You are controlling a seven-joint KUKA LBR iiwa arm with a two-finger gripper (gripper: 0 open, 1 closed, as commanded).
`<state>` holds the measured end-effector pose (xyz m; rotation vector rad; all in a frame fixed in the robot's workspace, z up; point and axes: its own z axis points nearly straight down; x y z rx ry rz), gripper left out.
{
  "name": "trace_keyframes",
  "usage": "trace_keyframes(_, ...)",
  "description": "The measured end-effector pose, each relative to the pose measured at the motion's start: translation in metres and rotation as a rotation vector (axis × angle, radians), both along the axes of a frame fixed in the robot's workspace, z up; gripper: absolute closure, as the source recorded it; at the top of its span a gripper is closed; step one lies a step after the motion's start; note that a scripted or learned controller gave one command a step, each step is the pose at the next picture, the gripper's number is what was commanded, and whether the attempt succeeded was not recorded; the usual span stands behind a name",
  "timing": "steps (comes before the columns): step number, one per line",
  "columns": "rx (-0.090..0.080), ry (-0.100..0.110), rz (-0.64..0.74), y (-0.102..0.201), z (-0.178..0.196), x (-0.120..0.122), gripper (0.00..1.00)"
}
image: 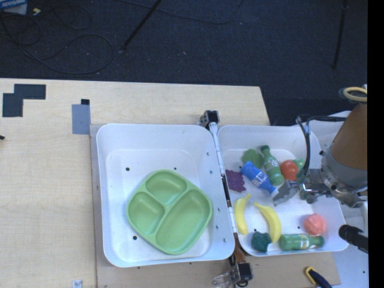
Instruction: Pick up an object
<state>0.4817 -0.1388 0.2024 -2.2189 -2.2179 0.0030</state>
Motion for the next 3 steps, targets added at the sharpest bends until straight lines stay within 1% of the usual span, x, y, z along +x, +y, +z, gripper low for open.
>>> trace_keyframes(1,0.000,-0.001,0.000,0.009,-0.109,-0.007,0.00)
trace_keyframes(2,0.001,0.001,-0.007,0.007,-0.099,-0.007,1.00)
trace_keyframes(3,0.000,-0.001,0.001,0.101,-0.015,-0.001,1.00)
